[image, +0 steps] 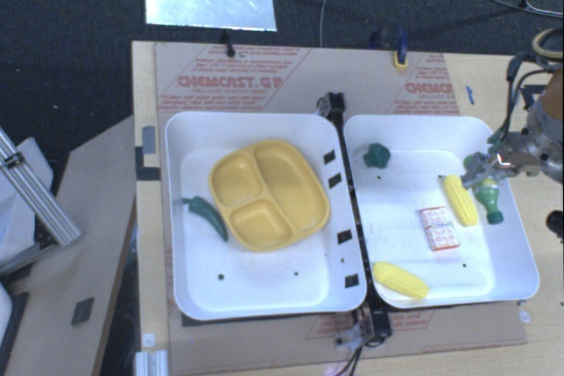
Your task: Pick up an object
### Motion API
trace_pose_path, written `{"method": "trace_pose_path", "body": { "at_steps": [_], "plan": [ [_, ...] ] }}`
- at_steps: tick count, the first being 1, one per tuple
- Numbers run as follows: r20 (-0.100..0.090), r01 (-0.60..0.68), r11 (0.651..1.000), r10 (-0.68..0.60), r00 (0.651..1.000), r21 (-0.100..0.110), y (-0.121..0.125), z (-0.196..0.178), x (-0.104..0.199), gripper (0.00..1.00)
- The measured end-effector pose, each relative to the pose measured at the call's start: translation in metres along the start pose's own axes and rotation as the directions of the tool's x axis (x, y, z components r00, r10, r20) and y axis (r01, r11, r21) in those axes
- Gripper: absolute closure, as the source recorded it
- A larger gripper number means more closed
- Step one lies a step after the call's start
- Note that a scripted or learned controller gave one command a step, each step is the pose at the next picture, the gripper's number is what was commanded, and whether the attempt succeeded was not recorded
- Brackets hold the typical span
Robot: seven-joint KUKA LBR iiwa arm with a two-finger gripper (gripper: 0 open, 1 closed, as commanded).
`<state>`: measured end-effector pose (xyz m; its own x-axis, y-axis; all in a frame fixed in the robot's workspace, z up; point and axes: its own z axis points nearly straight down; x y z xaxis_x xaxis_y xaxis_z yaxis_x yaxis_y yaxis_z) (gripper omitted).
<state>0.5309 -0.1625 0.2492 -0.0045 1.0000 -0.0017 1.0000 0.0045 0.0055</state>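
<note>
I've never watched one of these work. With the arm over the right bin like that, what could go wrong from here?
The end effector sits by the right bin's far edge, where a yellow corn cob and a green bottle-like piece lie close together. It might bump one while reaching for the other, or close on neither. Being so near the rim, it could also knock the bin wall.

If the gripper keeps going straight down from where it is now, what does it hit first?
Most likely the green object beside the upper corn cob at the right bin's far right edge. The gripper sits just above both, so depth is unclear; it might instead clip the cob's upper end.
</note>
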Motion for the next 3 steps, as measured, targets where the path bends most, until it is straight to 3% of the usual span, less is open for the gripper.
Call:
{"method": "trace_pose_path", "body": {
  "at_steps": [1,3],
  "plan": [
    [-0.002,0.006,1.0,-0.006,1.0,0.002,0.018,0.008,0.054,1.0],
    [-0.004,0.007,1.0,-0.007,1.0,0.004,0.021,0.012,0.167,1.0]
  ]
}}
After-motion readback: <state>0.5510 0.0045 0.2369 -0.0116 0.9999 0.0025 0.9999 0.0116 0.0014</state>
